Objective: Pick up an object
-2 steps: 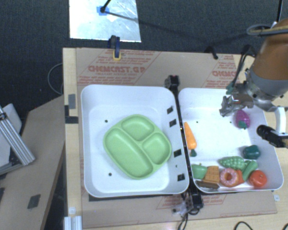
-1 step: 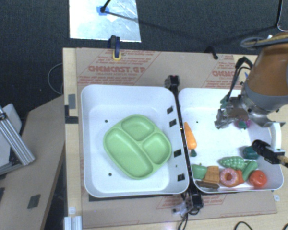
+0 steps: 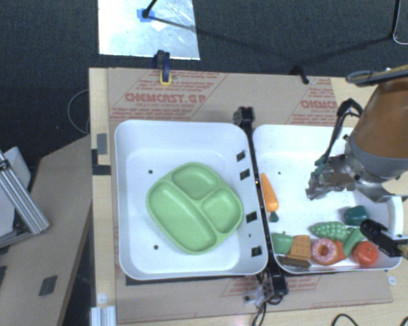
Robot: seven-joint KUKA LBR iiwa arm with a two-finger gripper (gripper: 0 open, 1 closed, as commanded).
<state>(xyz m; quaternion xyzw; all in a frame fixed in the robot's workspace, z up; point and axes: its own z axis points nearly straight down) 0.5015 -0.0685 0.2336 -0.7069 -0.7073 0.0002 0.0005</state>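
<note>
Toys (image 3: 324, 246) (heaped) below end effector (image 3: 317, 186)

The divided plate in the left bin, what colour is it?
Light green, seen in the camera view.

I work in a robotics lab: my bench is a cardboard-covered board (image 3: 211, 90) bearing two shallow white plastic bins (image 3: 132, 182). Aluminium framing (image 3: 10, 182), loose black cables (image 3: 258, 46) and dark carpet (image 3: 41, 39) surround it.
</note>
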